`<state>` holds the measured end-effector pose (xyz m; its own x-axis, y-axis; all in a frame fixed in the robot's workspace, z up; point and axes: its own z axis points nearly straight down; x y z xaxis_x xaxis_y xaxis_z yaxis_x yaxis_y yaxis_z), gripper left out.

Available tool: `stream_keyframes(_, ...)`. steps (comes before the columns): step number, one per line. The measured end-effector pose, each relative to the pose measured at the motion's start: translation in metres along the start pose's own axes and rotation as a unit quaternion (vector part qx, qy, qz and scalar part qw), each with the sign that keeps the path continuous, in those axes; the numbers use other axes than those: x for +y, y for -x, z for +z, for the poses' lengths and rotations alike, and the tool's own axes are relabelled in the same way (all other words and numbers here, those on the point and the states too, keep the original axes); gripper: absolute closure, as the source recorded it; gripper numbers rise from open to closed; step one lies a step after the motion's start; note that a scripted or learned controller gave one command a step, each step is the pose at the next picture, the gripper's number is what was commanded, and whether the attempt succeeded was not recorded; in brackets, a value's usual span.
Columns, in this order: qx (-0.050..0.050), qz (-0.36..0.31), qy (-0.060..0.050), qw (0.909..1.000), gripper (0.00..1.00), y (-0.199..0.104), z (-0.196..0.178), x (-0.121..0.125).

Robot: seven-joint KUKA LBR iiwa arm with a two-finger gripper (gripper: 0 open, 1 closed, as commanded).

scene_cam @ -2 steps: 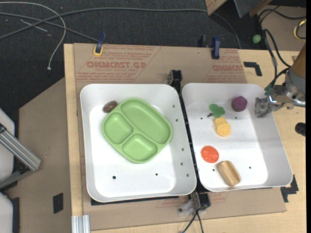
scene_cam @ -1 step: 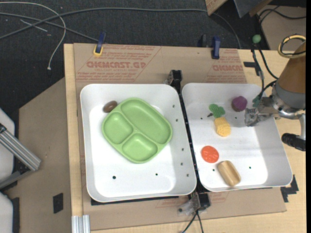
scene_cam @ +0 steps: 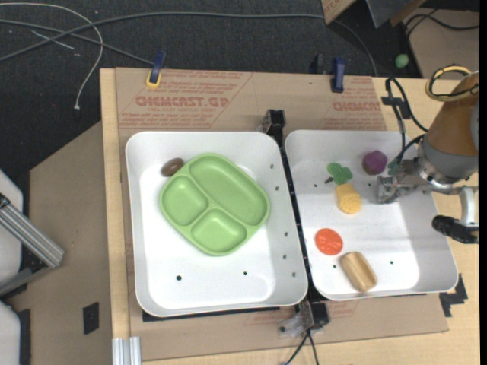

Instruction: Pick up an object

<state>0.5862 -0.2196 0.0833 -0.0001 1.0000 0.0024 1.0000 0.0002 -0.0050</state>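
The arm is cut off by the right edge of the picture, so its upper part cannot be seen. The gripper is small and blurred, and its tips cannot be separated from each other. Whether it touches the bin floor under it is not clear. The purple object just beside the gripper is too small to identify.

Cardboard-topped bench, two white bins
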Motion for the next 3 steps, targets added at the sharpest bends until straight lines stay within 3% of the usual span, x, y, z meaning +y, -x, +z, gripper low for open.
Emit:
stream_keyframes(1,-0.001,0.0,0.003,1.0,1.0,0.0,-0.014,0.002)
stream_keyframes(3,-0.003,-0.001,0.006,1.0,1.0,-0.006,-0.125,0.001)
